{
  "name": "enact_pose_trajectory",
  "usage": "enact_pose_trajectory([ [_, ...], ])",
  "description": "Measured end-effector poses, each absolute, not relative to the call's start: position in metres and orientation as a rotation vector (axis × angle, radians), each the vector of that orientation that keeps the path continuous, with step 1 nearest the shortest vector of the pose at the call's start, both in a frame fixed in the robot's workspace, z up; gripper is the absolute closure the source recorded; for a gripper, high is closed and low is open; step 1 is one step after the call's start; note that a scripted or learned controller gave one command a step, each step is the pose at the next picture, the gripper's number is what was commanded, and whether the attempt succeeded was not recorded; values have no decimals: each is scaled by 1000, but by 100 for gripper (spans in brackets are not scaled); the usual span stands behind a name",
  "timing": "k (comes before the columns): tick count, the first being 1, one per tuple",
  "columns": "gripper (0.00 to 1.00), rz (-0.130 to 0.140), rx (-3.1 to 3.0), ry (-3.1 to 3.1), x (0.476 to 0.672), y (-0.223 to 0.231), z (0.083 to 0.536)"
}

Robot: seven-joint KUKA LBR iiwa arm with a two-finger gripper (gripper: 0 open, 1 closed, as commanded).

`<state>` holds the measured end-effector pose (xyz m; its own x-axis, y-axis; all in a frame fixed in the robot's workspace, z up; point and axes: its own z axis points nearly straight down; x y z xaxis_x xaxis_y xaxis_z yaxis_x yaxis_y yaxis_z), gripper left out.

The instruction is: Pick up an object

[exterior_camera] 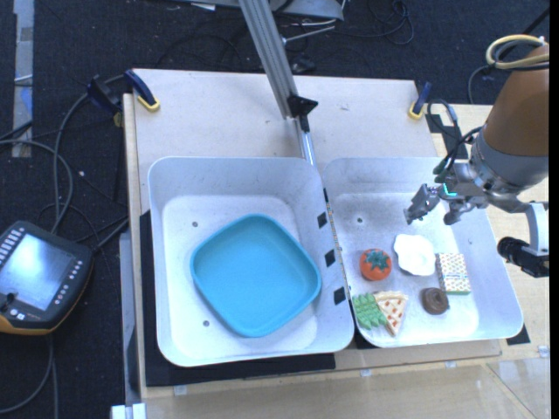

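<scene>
- Above the right bin [489,260], the grey arm's gripper [434,204] hangs over bare floor in the far half of the bin.
- Its jaws look parted and hold nothing, though at this distance the gap is hard to judge.
- Nearest to the jaws lies a white blob-shaped object [414,253], just nearward of them, with no clear long axis.
- Beside that white object sit a red tomato toy [376,264], a speckled block [452,272], a brown round piece [434,300] and a pizza slice toy [390,310].
- A blue tray [254,273] fills the left bin [175,190].
</scene>
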<state>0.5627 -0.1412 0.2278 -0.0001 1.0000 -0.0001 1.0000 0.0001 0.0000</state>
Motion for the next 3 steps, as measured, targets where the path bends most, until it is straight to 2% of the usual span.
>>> enact_pose_trajectory([
  [1, 0, 0, 2221, 2222, 563, -141, 228],
  [3, 0, -5, 2225, 2225, 563, -145, 119],
])
